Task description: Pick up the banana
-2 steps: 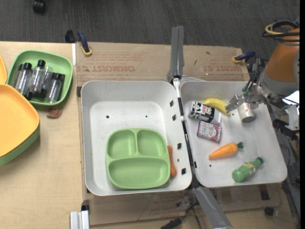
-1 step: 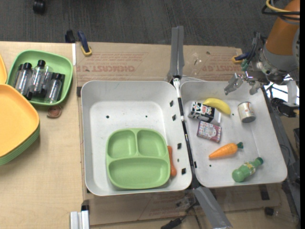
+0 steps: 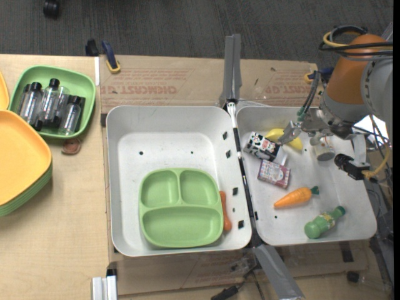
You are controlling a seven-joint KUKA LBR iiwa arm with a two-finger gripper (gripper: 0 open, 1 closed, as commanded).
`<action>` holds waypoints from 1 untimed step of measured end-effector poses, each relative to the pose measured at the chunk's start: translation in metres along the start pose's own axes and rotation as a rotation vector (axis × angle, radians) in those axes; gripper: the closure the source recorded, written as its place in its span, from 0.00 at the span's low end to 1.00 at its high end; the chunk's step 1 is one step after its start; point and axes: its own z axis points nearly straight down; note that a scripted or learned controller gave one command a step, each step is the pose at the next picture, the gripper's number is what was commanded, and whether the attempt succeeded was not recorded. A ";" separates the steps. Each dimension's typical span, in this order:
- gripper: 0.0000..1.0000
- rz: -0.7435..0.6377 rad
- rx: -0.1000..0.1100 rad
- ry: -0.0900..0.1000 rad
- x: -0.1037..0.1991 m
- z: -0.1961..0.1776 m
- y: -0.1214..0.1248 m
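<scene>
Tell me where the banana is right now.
The banana lies in the right bin, near its far wall, between the black-and-white carton and the gripper.

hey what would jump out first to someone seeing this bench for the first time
Probably the arm's orange band at the upper right, with its gripper down by the yellow banana in the right bin. Next, the green divided plate in the left bin.
</scene>
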 end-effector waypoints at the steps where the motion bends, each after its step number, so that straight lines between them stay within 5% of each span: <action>1: 0.00 -0.191 0.001 0.000 -0.001 0.012 0.025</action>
